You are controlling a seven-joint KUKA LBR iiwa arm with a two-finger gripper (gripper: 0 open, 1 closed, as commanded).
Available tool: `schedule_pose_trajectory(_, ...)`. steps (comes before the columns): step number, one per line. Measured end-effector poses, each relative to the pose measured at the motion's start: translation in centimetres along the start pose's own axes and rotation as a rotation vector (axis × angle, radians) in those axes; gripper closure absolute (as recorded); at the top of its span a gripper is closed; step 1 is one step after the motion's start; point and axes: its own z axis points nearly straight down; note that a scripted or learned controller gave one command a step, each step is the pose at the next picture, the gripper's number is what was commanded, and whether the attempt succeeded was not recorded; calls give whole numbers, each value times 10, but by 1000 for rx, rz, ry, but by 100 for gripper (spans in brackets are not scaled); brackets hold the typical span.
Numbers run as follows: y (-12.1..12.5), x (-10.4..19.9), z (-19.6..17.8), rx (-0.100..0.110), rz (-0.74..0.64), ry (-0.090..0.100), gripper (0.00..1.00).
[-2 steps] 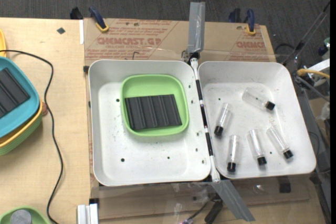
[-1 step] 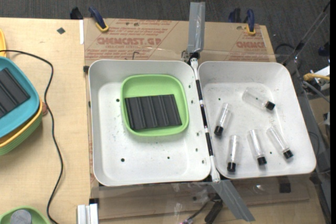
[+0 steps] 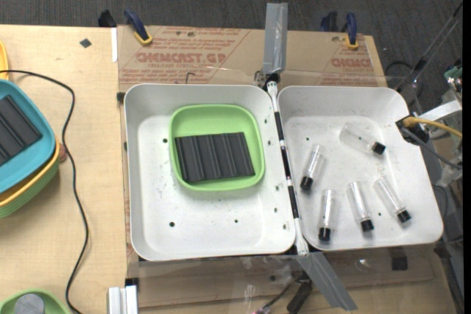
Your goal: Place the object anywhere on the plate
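Bins and contents
Left bin (image 3: 147, 232): green plate (image 3: 217, 151) (dark ridged insert). Right bin (image 3: 412, 224): five tubes (image 3: 313, 167). Gripper state: cannot tell.

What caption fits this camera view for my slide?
Five clear vials lie in the right bin; a green plate with a dark ribbed insert sits in the left bin.

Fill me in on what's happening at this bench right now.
Nothing is being handled at the moment. Two white bins sit side by side. The left bin holds a green plate with a dark ribbed insert lying on it. The right bin holds five clear vials with black caps, scattered and lying flat, such as one near the divider and one toward the back. None has been moved to the plate yet, so the placing task looks not yet started.
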Motion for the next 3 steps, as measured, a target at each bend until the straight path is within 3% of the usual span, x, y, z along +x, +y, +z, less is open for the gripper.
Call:
schedule_pose_trajectory(1,32,-11,6,-1,4,1,0)
schedule_pose_trajectory(2,27,-35,-18,-1,4,2,0)
schedule_pose_trajectory(3,27,-35,2,0,4,0,0)
